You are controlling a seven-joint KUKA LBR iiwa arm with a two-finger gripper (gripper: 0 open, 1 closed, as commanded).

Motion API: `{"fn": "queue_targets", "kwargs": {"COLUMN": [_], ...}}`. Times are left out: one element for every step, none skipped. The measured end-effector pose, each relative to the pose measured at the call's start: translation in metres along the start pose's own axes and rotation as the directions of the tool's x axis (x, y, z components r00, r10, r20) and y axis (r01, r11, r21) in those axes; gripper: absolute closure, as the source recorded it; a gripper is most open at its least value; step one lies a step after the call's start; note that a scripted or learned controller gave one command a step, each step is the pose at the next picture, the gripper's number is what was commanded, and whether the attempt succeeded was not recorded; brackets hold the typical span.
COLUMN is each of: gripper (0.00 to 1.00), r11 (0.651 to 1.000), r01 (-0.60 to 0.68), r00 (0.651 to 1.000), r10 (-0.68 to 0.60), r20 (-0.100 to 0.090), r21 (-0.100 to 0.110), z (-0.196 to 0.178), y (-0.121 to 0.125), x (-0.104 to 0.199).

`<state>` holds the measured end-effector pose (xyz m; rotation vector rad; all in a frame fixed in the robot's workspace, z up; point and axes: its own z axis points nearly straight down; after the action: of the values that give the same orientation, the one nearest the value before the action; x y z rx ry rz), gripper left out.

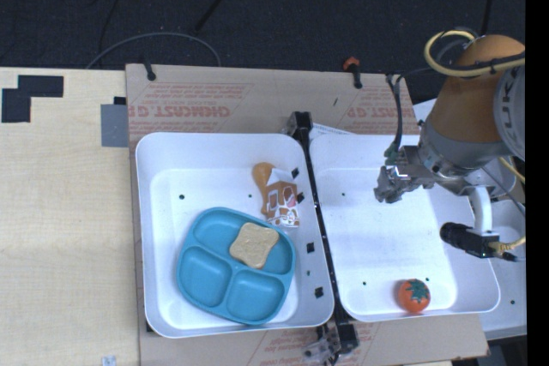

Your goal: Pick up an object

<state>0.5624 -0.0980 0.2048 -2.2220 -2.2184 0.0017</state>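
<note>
My gripper point(388, 187) hangs over the right bin point(360, 287), near its back right part, with nothing seen between its fingers. A small red-orange tomato-like ball point(413, 295) lies near the right bin's front edge, well in front of the gripper. In the left bin point(159, 184) a blue divided plate point(219, 279) carries a slice of toast point(254, 245). Behind the plate lie a brown drumstick-shaped piece point(263, 176) and a small patterned packet point(281, 205), close to the divider.
A black divider strip point(314, 219) runs between the two bins. Brown cardboard point(232, 103) lies under and behind the bins. The pale wooden bench top point(60, 227) stretches to the left.
</note>
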Motion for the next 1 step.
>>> {"fn": "queue_targets", "kwargs": {"gripper": [1.00], "r11": [1.000], "r01": [0.005], "r00": [1.000], "r10": [-0.005], "r20": [-0.002], "r21": [0.002], "z": [-0.0105], "y": [-0.0101], "x": [0.0508]}}
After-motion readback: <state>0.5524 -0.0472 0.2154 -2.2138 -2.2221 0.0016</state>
